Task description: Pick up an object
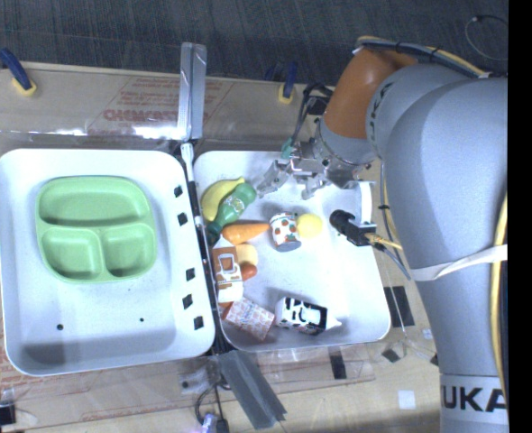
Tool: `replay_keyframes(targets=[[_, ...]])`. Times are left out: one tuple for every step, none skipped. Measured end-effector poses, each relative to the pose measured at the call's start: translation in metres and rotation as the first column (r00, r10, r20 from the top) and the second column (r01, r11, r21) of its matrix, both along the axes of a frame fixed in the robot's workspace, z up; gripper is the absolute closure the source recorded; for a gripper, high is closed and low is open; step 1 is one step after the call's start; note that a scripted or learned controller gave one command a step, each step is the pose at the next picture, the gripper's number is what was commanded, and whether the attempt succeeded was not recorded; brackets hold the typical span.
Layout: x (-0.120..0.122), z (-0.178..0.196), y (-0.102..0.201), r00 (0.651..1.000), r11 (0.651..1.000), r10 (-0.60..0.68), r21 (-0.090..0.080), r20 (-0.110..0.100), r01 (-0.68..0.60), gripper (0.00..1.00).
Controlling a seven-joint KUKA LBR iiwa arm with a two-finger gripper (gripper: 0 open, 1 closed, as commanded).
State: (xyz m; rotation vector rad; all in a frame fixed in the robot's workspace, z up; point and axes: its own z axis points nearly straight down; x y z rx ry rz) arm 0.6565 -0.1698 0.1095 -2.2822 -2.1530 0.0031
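Note:
My gripper (293, 180) hangs over the far end of the right bin (361, 318), its two fingers spread open and nothing between them. Just left of it lie a yellow banana (214, 197) and a green bottle (235, 200). Below it are an orange carrot (246, 233), a white cup with coloured spots (285, 231) and a yellow lemon (310, 226). Nearer the front lie an orange-and-white box (227, 269), a pinkish packet (249, 317) and a black-and-white carton (303, 315).
The left bin (32, 332) holds a green divided tray (96, 226). A ridge with black clips (190, 242) separates the bins. My grey arm (446, 179) covers the bench's right side. A black part (348, 226) juts in at the right bin's right wall.

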Motion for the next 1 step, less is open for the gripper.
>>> replay_keyframes(targets=[[-0.0602,-0.0186,0.0032,1.000,1.000,0.017,-0.001,0.000,-0.017,0.00]])
